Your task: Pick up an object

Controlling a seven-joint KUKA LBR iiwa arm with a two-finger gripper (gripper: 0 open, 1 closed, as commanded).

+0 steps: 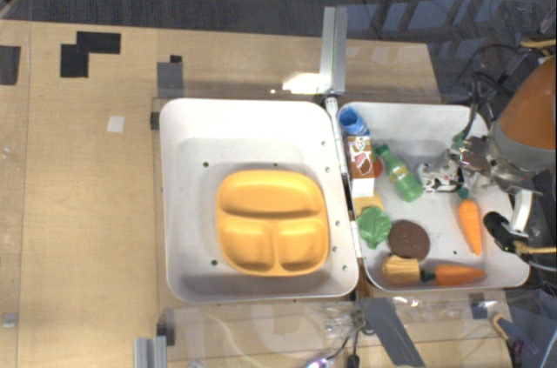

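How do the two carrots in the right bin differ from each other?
The carrot near the arm lies up and down the picture, while the carrot at the front wall lies across it. The first lies apart from the other toys; the second lies beside a tan block, with a dark piece between them. Both are orange and much alike in size.

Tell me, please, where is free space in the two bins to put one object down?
Left bin: bare floor all around the yellow divided tray, widest behind it. Right bin: one bare patch at the back, between blue-capped bottle and gripper. Its front is crowded.
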